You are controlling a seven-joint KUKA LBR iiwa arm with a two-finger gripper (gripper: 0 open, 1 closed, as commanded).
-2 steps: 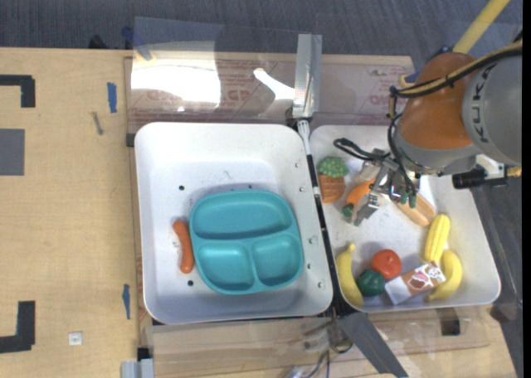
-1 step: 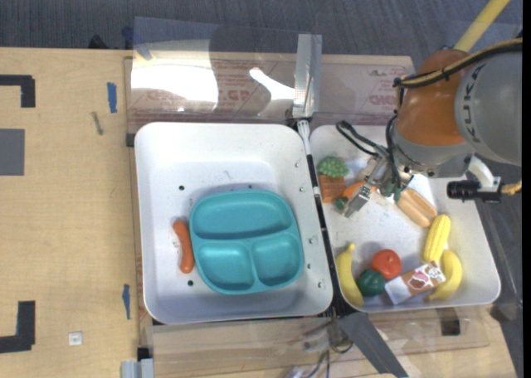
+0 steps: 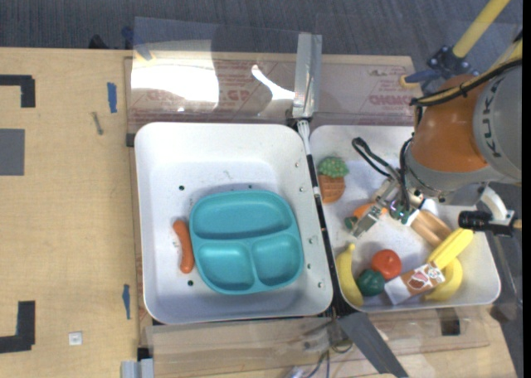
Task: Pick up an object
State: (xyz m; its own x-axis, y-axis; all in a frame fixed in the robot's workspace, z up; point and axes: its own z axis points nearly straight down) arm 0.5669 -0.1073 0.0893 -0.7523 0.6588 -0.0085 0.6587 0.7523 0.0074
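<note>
White left bin (image 3: pixel 158 161) holding a teal divided tray (image 3: pixel 246 239) with an orange sausage (image 3: pixel 184 245) beside it, right bin (image 3: pixel 489 285) crowded with bananas (image 3: pixel 348 277), a tomato (image 3: pixel 386 263), a carrot-like toy (image 3: pixel 332 179), gripper (image 3: pixel 383 209) low over these, jaws' state impossible to tell.

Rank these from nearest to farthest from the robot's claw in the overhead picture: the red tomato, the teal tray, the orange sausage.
Measured from the gripper, in the right bin:
1. The red tomato, same bin, just below it in the picture.
2. The teal tray, in the left bin.
3. The orange sausage, beyond the tray's left side.
</note>
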